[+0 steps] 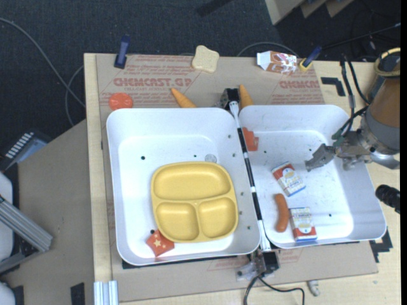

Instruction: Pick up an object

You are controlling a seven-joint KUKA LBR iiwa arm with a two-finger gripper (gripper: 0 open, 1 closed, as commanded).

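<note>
The right bin (343, 122) holds a small red-and-white carton (289, 178), a sausage (281, 212) and a second carton with a blue edge (304, 225). An orange block (250, 140) sits at that bin's left wall. My gripper (321, 156) hangs over the right bin, just up and to the right of the first carton and apart from it. Nothing shows in its grasp. The grey arm with its orange band (385, 107) comes in from the right.
The left bin (127, 145) carries a yellow divided plate (194, 201), a red star piece (159, 244) and a small grey disc (210, 159). Behind the bins lie toy carrots (183, 98), a bread slice (205, 58), a crumpled carton (277, 61) and an orange cap (119, 100).
</note>
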